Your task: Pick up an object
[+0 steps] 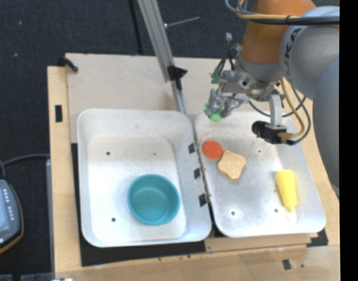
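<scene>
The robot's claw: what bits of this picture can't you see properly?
- Gripper: too small and blurred to tell whether it is open or shut, or what the green bit at its tip is.
- Right bin: its far corner is hidden by the arm.
- Grey device: cut off by the left edge.

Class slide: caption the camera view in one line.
Gripper above right bin holding tomato, bread, corn; teal bowl in left bin.
</scene>
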`<state>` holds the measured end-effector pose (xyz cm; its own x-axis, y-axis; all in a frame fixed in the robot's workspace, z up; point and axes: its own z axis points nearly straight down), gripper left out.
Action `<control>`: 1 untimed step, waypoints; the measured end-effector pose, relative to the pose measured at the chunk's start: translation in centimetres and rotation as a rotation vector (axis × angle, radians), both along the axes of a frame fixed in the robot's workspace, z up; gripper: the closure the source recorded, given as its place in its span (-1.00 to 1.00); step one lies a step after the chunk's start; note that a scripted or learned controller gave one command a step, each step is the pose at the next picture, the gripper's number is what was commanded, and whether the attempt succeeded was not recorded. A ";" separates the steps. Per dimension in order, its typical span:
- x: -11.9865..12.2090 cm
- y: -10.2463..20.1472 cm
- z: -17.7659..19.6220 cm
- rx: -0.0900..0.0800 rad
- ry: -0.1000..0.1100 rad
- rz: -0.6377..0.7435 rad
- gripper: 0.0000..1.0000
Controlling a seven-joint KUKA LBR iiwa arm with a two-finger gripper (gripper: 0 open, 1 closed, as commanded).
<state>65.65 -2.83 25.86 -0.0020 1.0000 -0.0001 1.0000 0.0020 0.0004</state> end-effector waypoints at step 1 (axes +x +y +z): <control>-0.8 5.4 -0.8 0.001 0.001 0.004 1.00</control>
